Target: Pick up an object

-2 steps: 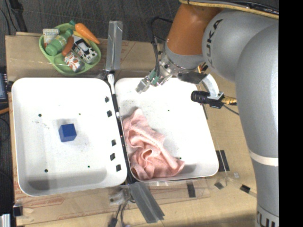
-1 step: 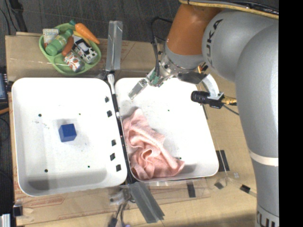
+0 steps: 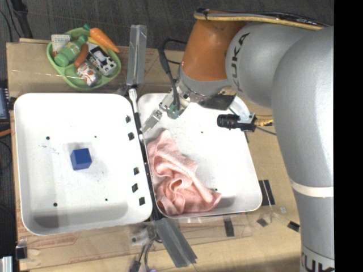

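Green bowl (image 3: 62,71) of toy food at bench's (image 3: 22,52) far-left corner, carrot (image 3: 102,38) on top, grey bar (image 3: 136,58) upright just right of bowl, dark floor (image 3: 113,4) behind

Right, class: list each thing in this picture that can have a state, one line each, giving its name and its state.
blue cube: resting flat in the left bin, untouched.
pink cloth: crumpled in a heap in the right bin, against its left wall.
gripper: low over the right bin's back left corner, above the cloth, holding nothing visible.
green bowl: upright behind the left bin, full of toy food.
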Robot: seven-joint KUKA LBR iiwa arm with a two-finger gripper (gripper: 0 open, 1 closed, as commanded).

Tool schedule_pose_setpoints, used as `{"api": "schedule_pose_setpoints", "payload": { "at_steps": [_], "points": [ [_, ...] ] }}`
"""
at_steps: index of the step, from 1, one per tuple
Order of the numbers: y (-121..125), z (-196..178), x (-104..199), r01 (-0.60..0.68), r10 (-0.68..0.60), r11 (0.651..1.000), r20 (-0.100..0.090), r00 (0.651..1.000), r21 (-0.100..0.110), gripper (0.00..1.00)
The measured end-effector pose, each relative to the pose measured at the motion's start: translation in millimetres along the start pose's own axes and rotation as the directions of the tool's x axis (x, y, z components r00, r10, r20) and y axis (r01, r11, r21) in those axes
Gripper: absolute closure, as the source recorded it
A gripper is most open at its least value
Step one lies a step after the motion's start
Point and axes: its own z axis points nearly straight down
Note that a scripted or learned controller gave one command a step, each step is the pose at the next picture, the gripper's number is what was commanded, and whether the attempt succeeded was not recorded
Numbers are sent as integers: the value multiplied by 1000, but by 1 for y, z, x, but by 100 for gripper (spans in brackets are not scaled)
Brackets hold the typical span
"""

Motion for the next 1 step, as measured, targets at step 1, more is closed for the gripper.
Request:
{"api": "schedule_pose_setpoints", "payload": {
  "at_steps": [1],
  "points": [
    [-20,-1,-19,-167,167,986,4,986,-3,0]
  ]
}}
